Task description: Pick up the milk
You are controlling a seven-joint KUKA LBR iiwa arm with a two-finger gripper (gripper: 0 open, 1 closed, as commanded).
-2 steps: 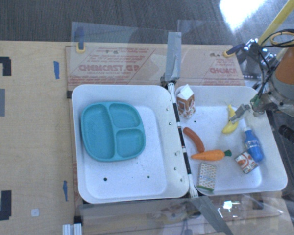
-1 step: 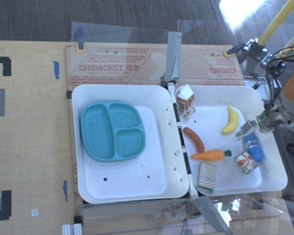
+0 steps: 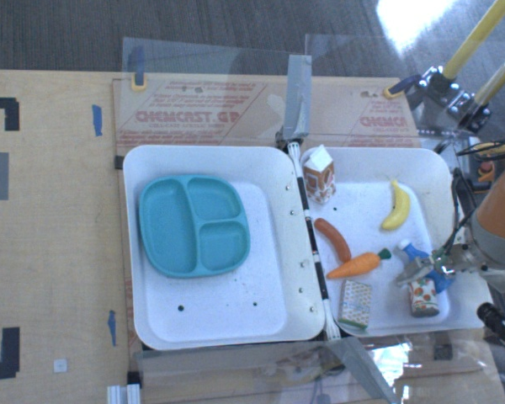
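A teal plate [image 3: 194,225] is sitting in the left bin [image 3: 151,162]. The milk [image 3: 319,173] is standing upright at the right bin's [image 3: 433,165] far-left corner. A sausage [image 3: 332,238], carrot [image 3: 354,265] and banana [image 3: 396,205] are lying mid-bin, with a box [image 3: 356,303] at the near edge. The gripper [image 3: 421,269] is hovering by a can [image 3: 424,297] near the right corner; can't tell how its jaws are set.

- The arm [image 3: 498,225] was cut off by the right edge, leaving just a sliver of its orange band.
- The gripper [image 3: 422,269] was a small blur of metal and blue, its parts too tangled to sort out.
- The small carton [image 3: 424,297] beneath it was partly covered, perhaps touched; its print was unreadable.
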